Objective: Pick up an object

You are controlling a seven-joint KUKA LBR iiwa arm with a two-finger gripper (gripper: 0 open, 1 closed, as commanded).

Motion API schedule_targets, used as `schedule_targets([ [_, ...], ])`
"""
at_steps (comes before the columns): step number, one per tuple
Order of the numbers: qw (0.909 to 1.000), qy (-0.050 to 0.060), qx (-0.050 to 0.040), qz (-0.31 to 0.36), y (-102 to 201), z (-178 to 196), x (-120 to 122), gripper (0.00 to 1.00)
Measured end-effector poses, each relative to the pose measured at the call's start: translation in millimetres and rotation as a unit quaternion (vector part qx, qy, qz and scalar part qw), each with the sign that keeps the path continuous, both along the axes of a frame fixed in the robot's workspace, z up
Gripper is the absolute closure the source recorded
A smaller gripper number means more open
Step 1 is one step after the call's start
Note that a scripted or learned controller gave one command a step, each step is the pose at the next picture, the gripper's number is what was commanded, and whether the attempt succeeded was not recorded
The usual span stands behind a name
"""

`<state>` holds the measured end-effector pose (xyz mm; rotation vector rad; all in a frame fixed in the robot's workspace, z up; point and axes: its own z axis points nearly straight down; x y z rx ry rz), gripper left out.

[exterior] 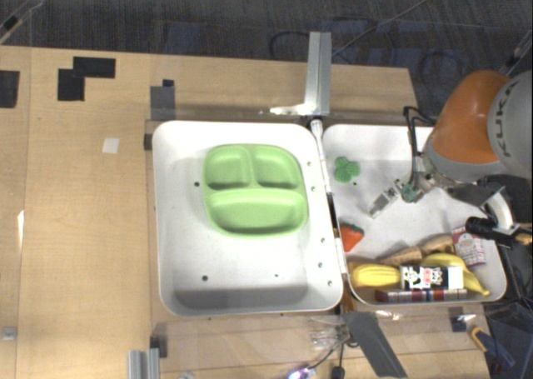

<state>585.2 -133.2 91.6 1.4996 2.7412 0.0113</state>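
Note:
The right bin (375,137) holds several small things. A green leafy toy (346,171) lies near its left wall. An orange-red toy (351,237) sits lower down against that wall. Along the front wall lie a yellow banana (375,275), a black-and-white carton (420,277) and a dark marker (416,295). My gripper (381,201) hangs over bare bin floor in the middle, right of the green toy and above the banana. Nothing shows in its grasp.
The left bin (179,277) holds a green divided plate (252,187). A brown stick-like piece (414,250) and a small pink-white packet (470,246) lie at the right bin's lower right. The arm's orange band (466,123) covers the bin's right side.

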Motion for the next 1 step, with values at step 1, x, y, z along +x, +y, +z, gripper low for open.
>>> schedule_targets([
  [1,0.9999,0.005,0.0002,-0.009,-43.2,42.2,5.1,0.0],
])
